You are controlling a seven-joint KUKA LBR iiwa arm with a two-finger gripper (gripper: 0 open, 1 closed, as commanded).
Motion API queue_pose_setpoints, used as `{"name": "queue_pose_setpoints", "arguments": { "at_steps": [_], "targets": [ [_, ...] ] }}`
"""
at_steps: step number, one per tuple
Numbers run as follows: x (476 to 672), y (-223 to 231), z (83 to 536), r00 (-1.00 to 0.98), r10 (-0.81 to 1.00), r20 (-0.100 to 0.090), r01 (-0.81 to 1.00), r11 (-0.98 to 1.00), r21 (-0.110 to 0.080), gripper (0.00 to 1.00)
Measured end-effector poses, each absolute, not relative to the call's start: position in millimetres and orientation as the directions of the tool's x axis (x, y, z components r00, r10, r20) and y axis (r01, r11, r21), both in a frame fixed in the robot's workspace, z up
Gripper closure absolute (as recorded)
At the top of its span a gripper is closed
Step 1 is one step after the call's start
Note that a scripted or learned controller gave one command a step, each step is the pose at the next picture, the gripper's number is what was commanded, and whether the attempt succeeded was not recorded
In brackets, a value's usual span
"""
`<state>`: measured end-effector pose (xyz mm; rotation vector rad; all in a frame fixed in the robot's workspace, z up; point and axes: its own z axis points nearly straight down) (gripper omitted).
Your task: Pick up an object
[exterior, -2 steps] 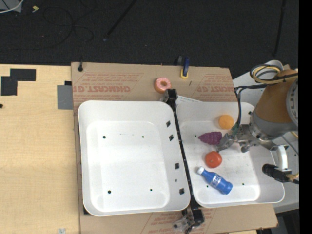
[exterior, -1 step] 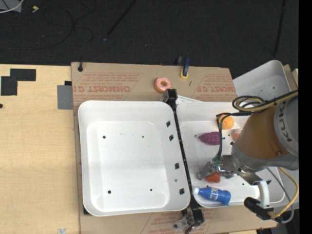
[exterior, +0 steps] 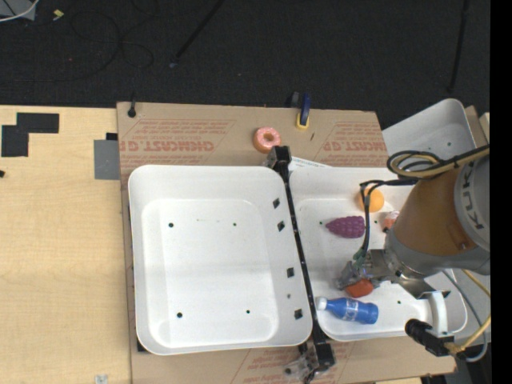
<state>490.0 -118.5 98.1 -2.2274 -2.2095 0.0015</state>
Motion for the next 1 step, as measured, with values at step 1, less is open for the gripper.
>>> {"name": "queue_pose_setpoints", "arguments": {
  "at_steps": [1],
  "targets": [
    [523.0,-42.4,192.2,-0.009,1.0,0.004,1.0,0.009,0.008,1.0]
  ]
}}
